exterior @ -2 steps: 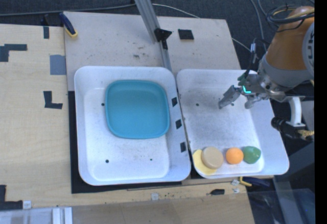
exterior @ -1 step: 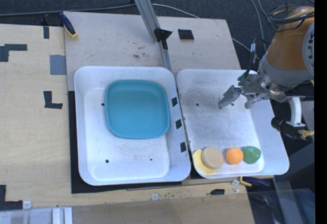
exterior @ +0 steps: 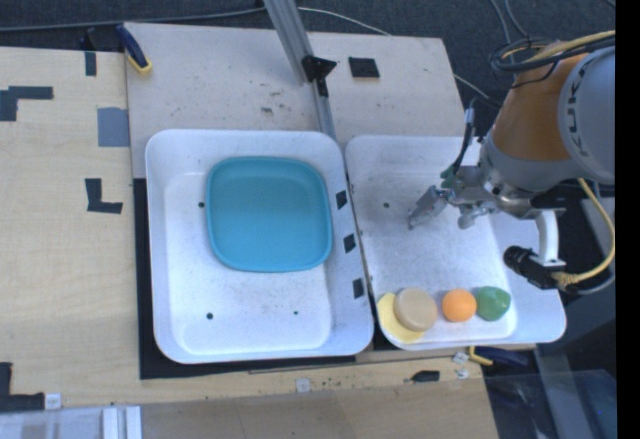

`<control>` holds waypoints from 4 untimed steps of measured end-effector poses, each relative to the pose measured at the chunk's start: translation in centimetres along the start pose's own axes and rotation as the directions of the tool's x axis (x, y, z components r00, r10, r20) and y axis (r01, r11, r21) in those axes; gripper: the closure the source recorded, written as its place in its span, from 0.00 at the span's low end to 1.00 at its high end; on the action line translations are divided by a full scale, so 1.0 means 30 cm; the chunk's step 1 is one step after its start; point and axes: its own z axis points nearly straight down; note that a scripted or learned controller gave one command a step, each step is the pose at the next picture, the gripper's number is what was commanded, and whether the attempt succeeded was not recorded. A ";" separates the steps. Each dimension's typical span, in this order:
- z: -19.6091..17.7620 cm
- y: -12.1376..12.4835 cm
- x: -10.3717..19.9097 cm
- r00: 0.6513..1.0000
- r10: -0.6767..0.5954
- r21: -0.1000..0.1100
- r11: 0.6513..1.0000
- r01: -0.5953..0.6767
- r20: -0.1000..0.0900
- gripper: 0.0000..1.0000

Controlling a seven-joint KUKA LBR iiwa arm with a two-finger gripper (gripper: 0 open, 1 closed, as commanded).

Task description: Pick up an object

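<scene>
Along the right bin's [exterior: 400, 177] near edge lie a tan round piece [exterior: 414, 307] on top of a yellow item [exterior: 389, 322], an orange ball [exterior: 459, 305] and a green object [exterior: 492, 302]. My gripper [exterior: 442, 218] hovers over the middle of that bin, above and behind these items. Its two fingers are spread apart, with nothing between them. One fingertip [exterior: 416, 219] points toward the bin's left side.
The left bin [exterior: 170, 257] holds a square blue plate [exterior: 268, 213]. A metal post [exterior: 290, 22] slants up from between the bins at the back. Cables trail off the bench at the right, beside the arm [exterior: 545, 127].
</scene>
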 end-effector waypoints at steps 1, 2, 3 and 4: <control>0.208 -0.013 0.015 1.000 0.000 0.001 1.000 0.000 0.000 0.00; 0.250 -0.011 0.015 1.000 0.000 -0.006 1.000 0.000 0.002 0.00; 0.213 -0.010 0.012 1.000 0.001 -0.008 1.000 -0.001 0.003 1.00; 0.018 -0.004 0.040 1.000 0.000 -0.010 1.000 0.000 0.001 1.00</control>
